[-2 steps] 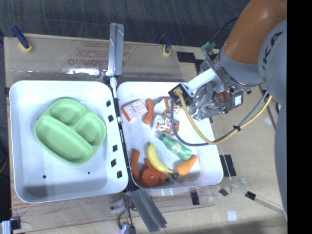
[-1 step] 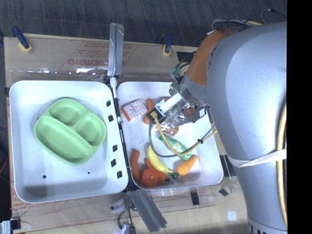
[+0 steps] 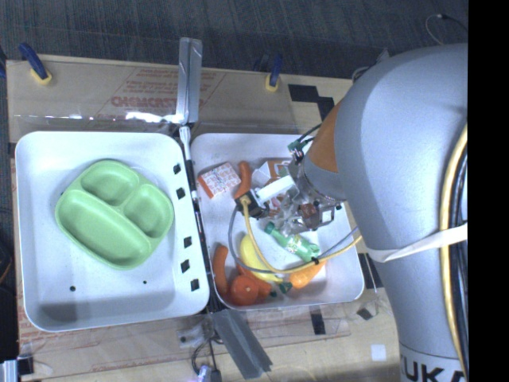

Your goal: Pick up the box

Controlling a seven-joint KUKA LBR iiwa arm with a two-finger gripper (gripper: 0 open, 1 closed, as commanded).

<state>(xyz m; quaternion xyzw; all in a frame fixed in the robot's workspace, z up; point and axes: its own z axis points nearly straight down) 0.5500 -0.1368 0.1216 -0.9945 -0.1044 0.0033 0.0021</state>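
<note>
1. While the grey arm (image 3: 406, 181) reaches in from the right of the camera view, its bulky body covers the right edge of the right bin (image 3: 208, 151), and its orange band (image 3: 324, 146) sits just above the wrist.
2. Low over the middle of that bin hangs the gripper (image 3: 296, 211), wrapped in yellow cable; whether it is open or closed cannot be told.
3. Up in the bin's upper left part lies the box (image 3: 219, 181), orange and white, apart from the gripper and to its left.
4. Beside the box is an orange carrot-like piece (image 3: 243, 178).
5. Near the bin's lower edge lie a yellow banana (image 3: 253, 258), a red tomato (image 3: 246, 290) and another orange piece (image 3: 220, 265).
6. Alone in the left bin (image 3: 48, 293) rests a green divided plate (image 3: 114, 212) with 3 compartments.
</note>
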